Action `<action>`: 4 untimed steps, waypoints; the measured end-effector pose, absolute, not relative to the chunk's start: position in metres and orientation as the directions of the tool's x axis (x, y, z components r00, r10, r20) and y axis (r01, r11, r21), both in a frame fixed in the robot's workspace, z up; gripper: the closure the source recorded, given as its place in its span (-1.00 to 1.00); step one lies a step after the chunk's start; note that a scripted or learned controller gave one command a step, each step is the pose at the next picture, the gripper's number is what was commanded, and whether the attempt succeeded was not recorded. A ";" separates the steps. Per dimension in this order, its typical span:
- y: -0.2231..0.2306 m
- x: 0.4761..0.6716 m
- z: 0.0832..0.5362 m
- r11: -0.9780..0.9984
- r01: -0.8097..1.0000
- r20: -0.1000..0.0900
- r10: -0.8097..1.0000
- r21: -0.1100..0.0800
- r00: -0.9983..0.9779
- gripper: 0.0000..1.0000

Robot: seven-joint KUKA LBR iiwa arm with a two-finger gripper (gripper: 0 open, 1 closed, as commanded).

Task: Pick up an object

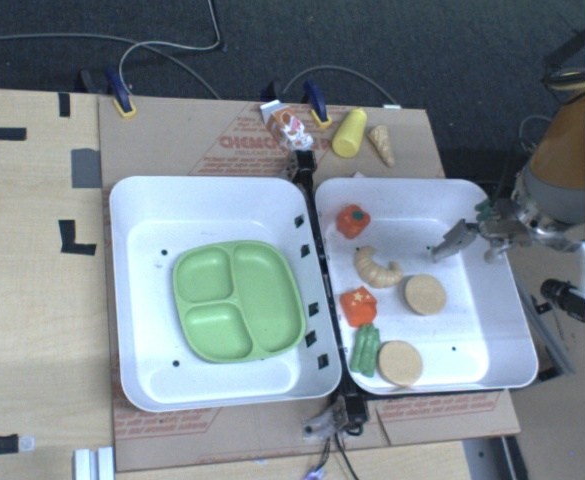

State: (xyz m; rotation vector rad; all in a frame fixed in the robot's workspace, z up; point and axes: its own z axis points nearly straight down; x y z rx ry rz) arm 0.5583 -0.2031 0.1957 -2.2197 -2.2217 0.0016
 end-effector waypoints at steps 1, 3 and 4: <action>-0.143 0.533 0.093 0.001 1.000 0.000 1.000 0.000 -0.001 -1.00; -0.100 0.644 0.086 0.003 1.000 0.000 1.000 0.003 -0.003 -1.00; -0.102 0.669 0.085 0.003 1.000 -0.001 1.000 0.002 -0.003 -1.00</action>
